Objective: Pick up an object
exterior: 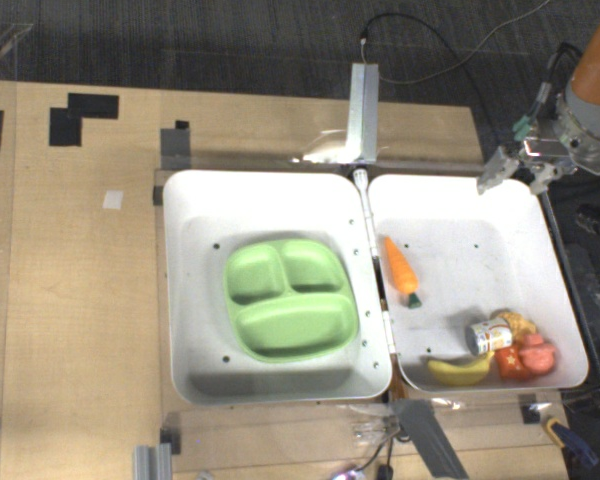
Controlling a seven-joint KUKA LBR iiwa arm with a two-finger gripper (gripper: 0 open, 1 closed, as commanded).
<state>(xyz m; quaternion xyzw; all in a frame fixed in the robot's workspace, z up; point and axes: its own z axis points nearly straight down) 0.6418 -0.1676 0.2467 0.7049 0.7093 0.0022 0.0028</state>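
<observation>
My arm (598, 63) showed an orange band, broad and smooth, with a grey, rounded wrist section beneath it. Below that sat a lighter grey collar, and from it my tool (520, 168) spread out in pale, silvery metal pieces with sharp, angular edges. One light finger (494, 171) was a flat, wedge-shaped blade. A small teal-green fitting (523, 126) marked the tool's side, and a thin dark cable (555, 68) looped up past the wrist. Darker patches sat between the metal parts, too small and blurred for me to make out any screws or markings.
</observation>
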